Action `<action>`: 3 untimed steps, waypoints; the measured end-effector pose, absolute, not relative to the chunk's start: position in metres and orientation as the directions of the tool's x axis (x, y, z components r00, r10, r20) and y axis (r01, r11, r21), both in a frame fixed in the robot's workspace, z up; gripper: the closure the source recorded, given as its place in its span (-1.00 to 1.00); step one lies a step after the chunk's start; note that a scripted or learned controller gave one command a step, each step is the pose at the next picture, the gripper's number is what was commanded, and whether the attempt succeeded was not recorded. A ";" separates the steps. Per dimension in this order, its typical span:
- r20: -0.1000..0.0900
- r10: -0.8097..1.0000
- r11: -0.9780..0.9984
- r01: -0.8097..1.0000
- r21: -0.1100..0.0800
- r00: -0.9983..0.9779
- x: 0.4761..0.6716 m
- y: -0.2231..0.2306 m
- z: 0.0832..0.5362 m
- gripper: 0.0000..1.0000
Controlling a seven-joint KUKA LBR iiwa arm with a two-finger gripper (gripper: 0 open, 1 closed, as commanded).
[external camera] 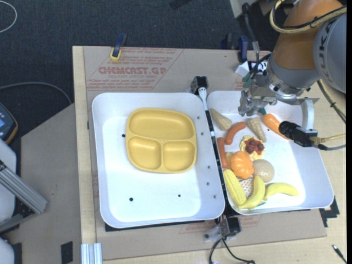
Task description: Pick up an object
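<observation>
**Claw lowered over the toy food, no grasp confirmed**

The claw (248,108) hangs low at the far end of the right bin (316,172), at the edge of the pile of toy food. Whether it is released or clenched cannot be told from this slant, and nothing shows gripped in it. My reading is that the task is at the reach-and-descend step, with the grasp itself not yet proven.

Just beside the claw, on its near side, lies a tan corn-like piece (256,128); a toy sausage (235,132) curves to the near left of it, and a carrot (271,122) sits just to its right. Farther toward the near end are a small orange pumpkin (241,164), a corn cob (233,185) and a banana (281,190). Well to the claw's left, the left bin (110,164) carries a yellow divided plate (161,139).

The next move likely calls for settling on one piece near the claw, closing squarely on it, and lifting straight up so neighbours are not dragged along.
</observation>
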State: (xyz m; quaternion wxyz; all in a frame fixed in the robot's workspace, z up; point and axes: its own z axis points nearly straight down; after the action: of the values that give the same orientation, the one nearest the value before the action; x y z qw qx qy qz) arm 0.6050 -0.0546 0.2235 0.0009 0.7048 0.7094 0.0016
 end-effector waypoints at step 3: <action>0.000 1.000 0.003 1.000 0.004 -0.003 0.662 0.071 0.235 1.00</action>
State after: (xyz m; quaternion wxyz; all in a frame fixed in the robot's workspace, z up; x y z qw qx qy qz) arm 0.6624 0.0707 0.2345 0.0014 0.7062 0.7080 0.0015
